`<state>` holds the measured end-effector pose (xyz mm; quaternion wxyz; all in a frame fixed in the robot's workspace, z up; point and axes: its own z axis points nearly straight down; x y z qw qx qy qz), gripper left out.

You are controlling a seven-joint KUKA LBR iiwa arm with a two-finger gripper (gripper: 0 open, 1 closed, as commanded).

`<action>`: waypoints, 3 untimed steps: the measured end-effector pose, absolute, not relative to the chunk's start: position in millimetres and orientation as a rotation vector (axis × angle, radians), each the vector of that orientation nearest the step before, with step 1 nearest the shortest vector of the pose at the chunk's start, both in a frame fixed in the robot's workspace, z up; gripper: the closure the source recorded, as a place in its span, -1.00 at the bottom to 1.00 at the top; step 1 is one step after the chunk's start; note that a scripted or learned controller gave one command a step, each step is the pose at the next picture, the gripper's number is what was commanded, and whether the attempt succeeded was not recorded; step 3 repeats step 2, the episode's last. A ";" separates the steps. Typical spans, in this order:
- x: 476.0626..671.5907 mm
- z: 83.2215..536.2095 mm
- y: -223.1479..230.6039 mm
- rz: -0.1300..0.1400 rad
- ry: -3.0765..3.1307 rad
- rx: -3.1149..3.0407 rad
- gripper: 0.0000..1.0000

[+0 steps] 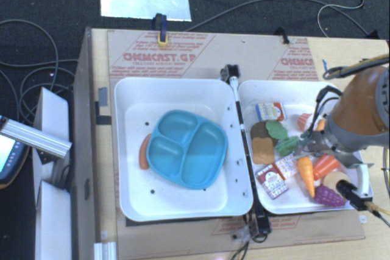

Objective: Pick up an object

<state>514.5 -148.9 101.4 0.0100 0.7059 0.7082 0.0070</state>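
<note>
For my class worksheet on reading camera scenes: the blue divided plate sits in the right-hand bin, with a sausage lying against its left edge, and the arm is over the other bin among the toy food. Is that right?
Not quite. The camera view shows the blue divided plate in the left-hand bin, not the right. The rest holds: the sausage lies against its left edge, and the arm is over the other bin among the toy food, such as the carrot.

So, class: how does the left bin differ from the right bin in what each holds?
The left bin holds a blue divided plate with a sausage beside it; the right bin holds many small toy foods, among them a carrot. The arm's claw is over the right bin, not the left. Both are shallow and white.
</note>
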 end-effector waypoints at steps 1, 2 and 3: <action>504.0 174.8 -124.7 0.004 2.223 2.216 1.00; 503.6 237.3 -67.0 0.004 2.224 2.216 1.00; 503.6 237.3 -67.0 0.004 2.224 2.216 1.00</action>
